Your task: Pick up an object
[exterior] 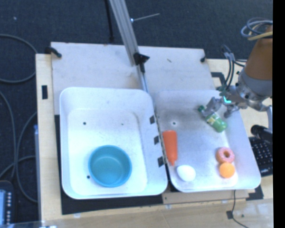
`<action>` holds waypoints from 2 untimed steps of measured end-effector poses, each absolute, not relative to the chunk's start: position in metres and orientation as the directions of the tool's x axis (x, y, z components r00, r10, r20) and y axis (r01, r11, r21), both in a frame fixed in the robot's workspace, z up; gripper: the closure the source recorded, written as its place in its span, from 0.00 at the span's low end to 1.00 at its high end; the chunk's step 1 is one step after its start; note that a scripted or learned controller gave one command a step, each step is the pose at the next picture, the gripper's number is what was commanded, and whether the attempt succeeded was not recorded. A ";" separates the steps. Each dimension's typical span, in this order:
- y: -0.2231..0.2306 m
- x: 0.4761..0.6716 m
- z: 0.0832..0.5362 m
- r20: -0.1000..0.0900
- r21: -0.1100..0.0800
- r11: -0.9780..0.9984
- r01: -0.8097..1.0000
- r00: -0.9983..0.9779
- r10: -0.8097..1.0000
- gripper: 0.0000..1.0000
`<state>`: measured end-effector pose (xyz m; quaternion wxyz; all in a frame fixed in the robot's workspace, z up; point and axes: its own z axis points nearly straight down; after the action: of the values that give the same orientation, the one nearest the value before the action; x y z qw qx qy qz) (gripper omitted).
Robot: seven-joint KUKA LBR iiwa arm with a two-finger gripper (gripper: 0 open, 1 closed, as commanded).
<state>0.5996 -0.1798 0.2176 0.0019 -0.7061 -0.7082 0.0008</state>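
My gripper [212, 112] hangs over the upper right part of the right bin [190, 108], below the grey wrist with its orange band. A small green object [219, 124] sits right at the gripper's tip, touching it or just under it. Lower in the same bin lie an orange carrot-shaped piece [170, 145] against the left wall, a white egg [185, 173], a pink ring donut [225, 155] and an orange ball [226, 170]. In the left bin [76, 103], a blue bowl [109, 166] rests near the front.
A slanted metal pole [126, 25] rises from the back of the bench between the bins. A black keyboard [262, 148] lies just right of the right bin. Cables trail on the dark floor at left.
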 end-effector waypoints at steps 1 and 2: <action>-0.180 0.601 0.221 0.000 0.002 0.003 1.000 -0.003 1.000 0.00; -0.179 0.590 0.165 -0.002 -0.005 0.000 1.000 0.000 1.000 0.00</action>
<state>0.5902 -0.1790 0.1648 0.0012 -0.7071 -0.7071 0.0025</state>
